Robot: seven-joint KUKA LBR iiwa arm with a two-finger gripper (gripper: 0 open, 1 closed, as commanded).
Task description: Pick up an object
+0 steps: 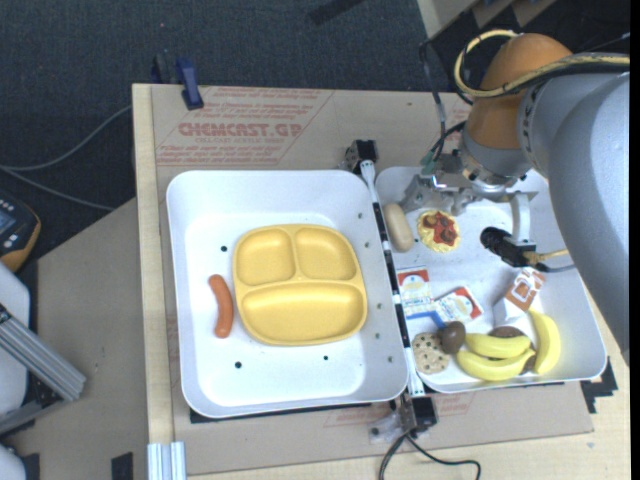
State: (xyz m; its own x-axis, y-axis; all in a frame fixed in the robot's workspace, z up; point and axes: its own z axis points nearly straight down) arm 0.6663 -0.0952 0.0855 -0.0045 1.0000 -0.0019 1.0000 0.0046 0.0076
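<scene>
My gripper (447,196) hangs over the far end of the right bin (585,343), under the arm's orange band. Just below it lies a small round pizza toy (438,230) with red topping. A tan bread roll (399,226) rests to the left of the pizza, against the bin's left wall. I see nothing held in the gripper.
Nearer in the right bin lie a small milk carton (413,288), a red-and-white packet (457,303), a little bottle (523,290), bananas (505,356), a cookie (428,353) and a brown lump (452,336). The left bin (195,218) holds a yellow divided plate (298,283) and a sausage (222,305).
</scene>
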